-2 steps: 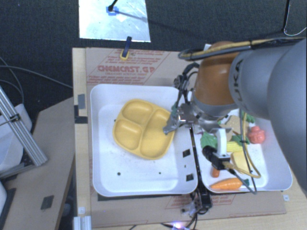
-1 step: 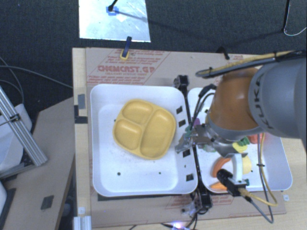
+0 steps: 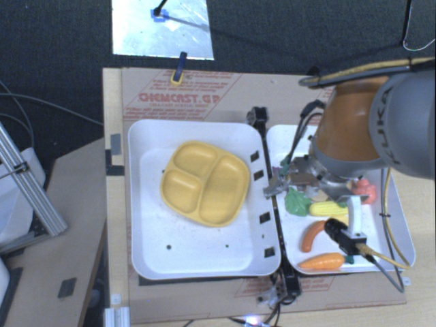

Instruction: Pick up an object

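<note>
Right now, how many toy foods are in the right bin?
5: green leafy piece, yellow piece beside it, orange-red sausage and carrot at the front, pink piece farther right. The arm may hide more.

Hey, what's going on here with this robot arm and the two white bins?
The grey and orange arm reaches in over the right bin, its pincer low near the bin's left wall, just above a green toy. A yellow piece, an orange sausage shape and a carrot lie nearby in the same bin. Nothing looks lifted. The left bin holds a yellow divided plate.
</note>
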{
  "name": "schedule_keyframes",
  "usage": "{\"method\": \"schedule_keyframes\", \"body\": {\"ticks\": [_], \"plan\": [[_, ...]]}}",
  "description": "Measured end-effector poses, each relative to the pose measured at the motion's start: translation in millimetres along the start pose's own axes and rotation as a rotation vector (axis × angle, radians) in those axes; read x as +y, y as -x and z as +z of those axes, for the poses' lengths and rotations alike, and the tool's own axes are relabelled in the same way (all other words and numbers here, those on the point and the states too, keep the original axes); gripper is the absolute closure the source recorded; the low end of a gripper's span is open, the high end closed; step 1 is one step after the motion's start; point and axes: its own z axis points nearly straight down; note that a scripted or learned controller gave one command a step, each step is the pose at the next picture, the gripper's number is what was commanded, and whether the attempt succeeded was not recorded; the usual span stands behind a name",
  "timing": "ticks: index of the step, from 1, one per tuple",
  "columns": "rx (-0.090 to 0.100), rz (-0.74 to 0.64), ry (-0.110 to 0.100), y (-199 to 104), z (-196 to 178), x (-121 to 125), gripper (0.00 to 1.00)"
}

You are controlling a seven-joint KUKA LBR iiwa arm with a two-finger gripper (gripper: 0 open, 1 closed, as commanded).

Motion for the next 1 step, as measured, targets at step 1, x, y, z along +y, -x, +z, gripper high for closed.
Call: {"method": "schedule_keyframes", "body": {"ticks": [1], "plan": [[-0.001, 0.0, 0.003, 32.4, 12.5, 77.9, 0.0]]}}
